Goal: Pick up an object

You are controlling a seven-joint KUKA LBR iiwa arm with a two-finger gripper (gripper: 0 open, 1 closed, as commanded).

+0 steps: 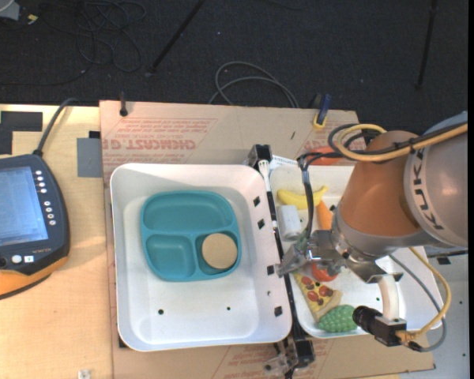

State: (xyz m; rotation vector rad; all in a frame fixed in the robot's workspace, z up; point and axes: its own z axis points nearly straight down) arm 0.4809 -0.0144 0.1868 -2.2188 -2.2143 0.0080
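The right bin [395, 287] holds several toy foods. A yellow banana [299, 197] lies at its far end, with an orange carrot [324, 214] beside it. A pizza slice [319, 292] and a bumpy green piece [336, 318] lie at the near end. A red piece [325, 273] shows just under the wrist. My gripper [306, 257] hangs low over the left side of this bin, above the pizza slice and the red piece. The arm's grey and orange body covers much of the bin. Nothing shows between the gripper's tips.
The left bin [189, 314] bears a teal divided plate [186, 221] with a tan round disc [219, 251] in its right compartment. A tablet [20, 212] sits at the far left on the bench. Yellow and black cables loop around the arm.
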